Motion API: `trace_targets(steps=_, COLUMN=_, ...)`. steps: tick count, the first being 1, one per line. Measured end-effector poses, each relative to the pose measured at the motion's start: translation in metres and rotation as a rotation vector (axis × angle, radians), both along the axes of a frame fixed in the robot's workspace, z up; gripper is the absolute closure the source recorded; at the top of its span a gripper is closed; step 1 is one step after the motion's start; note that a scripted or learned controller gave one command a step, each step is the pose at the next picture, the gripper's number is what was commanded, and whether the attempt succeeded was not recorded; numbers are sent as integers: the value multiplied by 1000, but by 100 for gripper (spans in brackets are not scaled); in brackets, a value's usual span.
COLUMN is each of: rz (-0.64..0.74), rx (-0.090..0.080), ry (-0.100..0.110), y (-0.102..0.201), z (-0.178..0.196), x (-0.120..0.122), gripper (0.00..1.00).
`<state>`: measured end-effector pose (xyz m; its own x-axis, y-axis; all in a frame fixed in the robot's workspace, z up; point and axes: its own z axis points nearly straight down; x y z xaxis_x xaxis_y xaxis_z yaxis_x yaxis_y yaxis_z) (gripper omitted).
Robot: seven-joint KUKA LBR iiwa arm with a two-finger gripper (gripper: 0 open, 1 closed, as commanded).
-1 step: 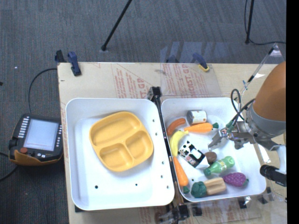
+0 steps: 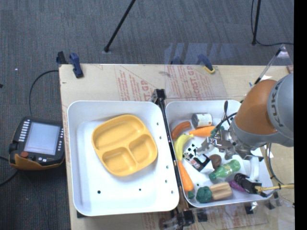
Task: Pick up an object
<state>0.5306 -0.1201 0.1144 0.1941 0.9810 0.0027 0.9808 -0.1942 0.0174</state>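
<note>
The arm is reaching in over the right bin [image 2: 225, 103], its orange band sitting above the wrist, and the claw [image 2: 217, 146] is hanging low among the clutter there. How the claw is set, and whether it is gripping anything, cannot be told from this slanting view; nothing is plainly showing inside it.

Taking the claw as the landmark: the small black-and-white box [image 2: 194, 156] is lying just to its left, with the yellow banana [image 2: 181, 145] beyond that. An orange carrot [image 2: 205, 131] is resting just above the claw, and a small can [image 2: 202, 119] further up. The green bottle [image 2: 224, 169] is lying just below it, and below that a wooden cylinder [image 2: 221, 190] beside a dark green lump [image 2: 204, 193]. Another carrot [image 2: 185, 175] is sitting low and to the left, against the bin wall.

The candidates for picking are all crowding this one bin, which is probably why the arm is working here. Well to the claw's left, the other bin [image 2: 79, 176] is carrying a yellow divided plate [image 2: 124, 144], likely as a place for set-downs.
</note>
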Motion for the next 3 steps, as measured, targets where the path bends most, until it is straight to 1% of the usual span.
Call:
trace_targets(steps=1, rz=-326, rx=8, ry=-8, y=3, z=-11, x=70, gripper=0)
trace_targets(steps=2, rz=-320, rx=14, ry=-24, y=5, z=5, x=75, gripper=100)
trace_targets(steps=3, rz=-504, rx=7, ry=12, y=11, z=101, x=78, gripper=100)
